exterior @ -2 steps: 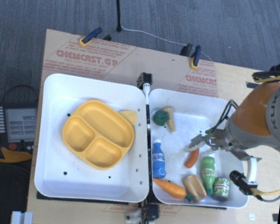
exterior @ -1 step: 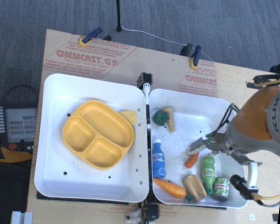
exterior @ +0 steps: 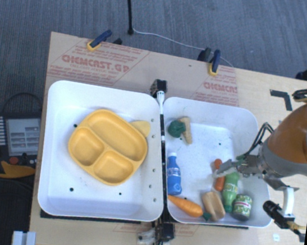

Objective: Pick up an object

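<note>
1. You are looking at the gripper (exterior: 236,169) hanging low over the right bin (exterior: 211,111), near its right wall; the grey arm with its orange band (exterior: 290,135) is reaching in from the right; you cannot tell how the gripper is set.
2. Just beneath it a green bottle (exterior: 230,189) is lying, with a small red-orange piece (exterior: 219,183) touching its left side; nothing is showing as gripped.
3. Beside the bottle a green can (exterior: 242,206) is sitting at the right, and a tan bread roll (exterior: 212,204) at the left.
4. Farther left an orange carrot (exterior: 185,205) is lying along the front wall; a blue bottle (exterior: 174,174) is lying by the divider; a green vegetable (exterior: 176,128) is resting near the back.
5. In the left bin (exterior: 53,190) a yellow divided plate (exterior: 109,146) is sitting.
</note>
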Motion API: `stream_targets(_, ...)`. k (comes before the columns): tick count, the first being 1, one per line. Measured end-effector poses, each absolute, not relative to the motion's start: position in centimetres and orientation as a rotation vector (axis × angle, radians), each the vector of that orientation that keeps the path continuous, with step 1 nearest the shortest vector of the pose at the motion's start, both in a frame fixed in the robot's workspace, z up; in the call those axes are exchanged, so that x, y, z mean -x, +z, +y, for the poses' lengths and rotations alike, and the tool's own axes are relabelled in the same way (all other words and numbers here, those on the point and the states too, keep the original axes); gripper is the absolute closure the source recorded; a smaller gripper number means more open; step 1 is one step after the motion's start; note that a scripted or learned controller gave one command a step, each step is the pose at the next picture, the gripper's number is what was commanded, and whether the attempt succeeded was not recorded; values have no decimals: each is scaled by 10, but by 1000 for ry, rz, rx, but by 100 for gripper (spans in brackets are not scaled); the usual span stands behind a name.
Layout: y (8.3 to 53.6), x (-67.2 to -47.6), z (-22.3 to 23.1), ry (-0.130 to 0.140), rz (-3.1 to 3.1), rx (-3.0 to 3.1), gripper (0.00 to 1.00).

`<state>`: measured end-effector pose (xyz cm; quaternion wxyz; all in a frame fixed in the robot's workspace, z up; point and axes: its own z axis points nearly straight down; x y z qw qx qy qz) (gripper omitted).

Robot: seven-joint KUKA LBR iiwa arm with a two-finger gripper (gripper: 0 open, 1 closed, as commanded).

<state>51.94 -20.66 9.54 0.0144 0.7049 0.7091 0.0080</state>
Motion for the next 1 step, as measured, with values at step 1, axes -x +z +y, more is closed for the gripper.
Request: stream_targets(1, 108, -521, -209, 24, 2198, -2191, 100)
